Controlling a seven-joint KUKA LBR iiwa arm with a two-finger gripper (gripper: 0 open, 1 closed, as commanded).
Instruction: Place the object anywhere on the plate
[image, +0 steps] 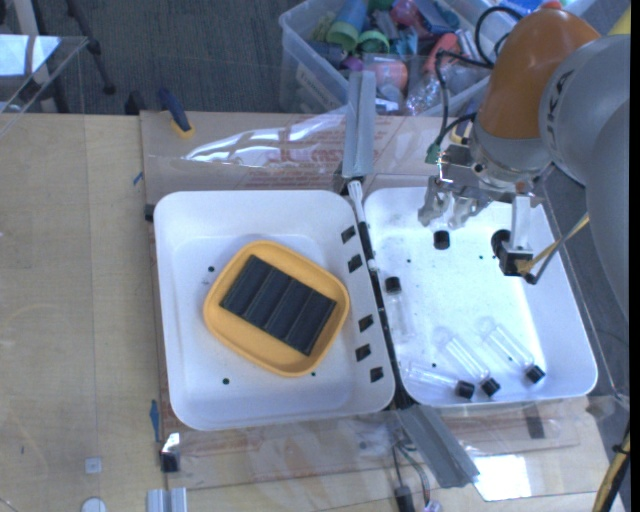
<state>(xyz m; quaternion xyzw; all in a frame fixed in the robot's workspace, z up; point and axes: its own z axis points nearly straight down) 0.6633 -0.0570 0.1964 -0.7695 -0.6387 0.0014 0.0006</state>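
A yellow square plate (277, 308) with a dark ribbed middle lies tilted in the left bin (190, 240). Several clear plastic tubes with black caps lie in the right bin (560, 300): one (457, 354) near the front middle, another (510, 350) to its right, a third (432, 380) along the front wall. One more tube (396, 305) lies by the divider. My gripper (447, 218) hangs over the far part of the right bin, pointing down. A small black cap (441, 238) sits just below it; I cannot tell if they touch.
A clear crate of colourful toys (400, 40) stands behind the bins. Black clips (358, 262) line the divider between the bins. A black bracket (508, 250) hangs from the wrist on the gripper's right. Crinkled plastic film (270, 150) lies behind the left bin.
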